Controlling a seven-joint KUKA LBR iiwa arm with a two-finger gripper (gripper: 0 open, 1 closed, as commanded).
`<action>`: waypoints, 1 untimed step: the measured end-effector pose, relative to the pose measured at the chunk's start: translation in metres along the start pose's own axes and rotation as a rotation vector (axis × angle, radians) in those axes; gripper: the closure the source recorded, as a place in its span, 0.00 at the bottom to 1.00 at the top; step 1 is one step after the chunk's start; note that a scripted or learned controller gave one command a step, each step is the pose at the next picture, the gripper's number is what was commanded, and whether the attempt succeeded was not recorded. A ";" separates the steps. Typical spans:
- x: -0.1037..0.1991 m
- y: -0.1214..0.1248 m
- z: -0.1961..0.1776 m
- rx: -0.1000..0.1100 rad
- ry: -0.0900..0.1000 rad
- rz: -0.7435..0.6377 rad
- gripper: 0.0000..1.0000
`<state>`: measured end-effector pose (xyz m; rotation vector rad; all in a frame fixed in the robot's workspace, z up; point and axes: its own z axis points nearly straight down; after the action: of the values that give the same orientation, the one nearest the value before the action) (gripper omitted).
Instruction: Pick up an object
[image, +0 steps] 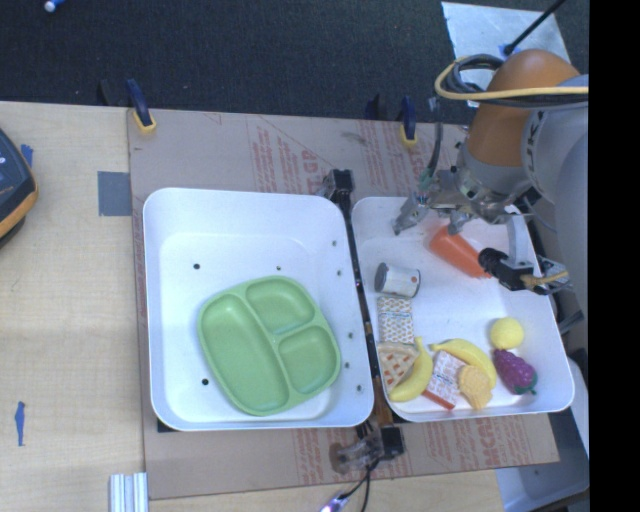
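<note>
Gripper (452, 212) low over the right bin's (560, 400) far end, just above the carrot (457, 251); you cannot tell how it is set.

You see the carrot as a smooth orange cone lying flat, its long axis slanting from upper left to lower right; the gripper's metal parts crowd its upper end; nearer you lie a small grey cylinder (397, 280) on its side, a curved yellow banana (445, 365), a round lemon (507, 332) and knobbly purple grapes (515, 371); the left bin (180, 235) holds a glossy green divided plate (268, 343), three compartments, set at a tilt.
</note>
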<state>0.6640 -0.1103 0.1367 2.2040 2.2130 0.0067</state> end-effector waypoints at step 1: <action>-0.049 -0.008 -0.015 0.018 0.009 0.002 0.00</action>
<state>0.6562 -0.1596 0.1517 2.2195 2.2238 -0.0035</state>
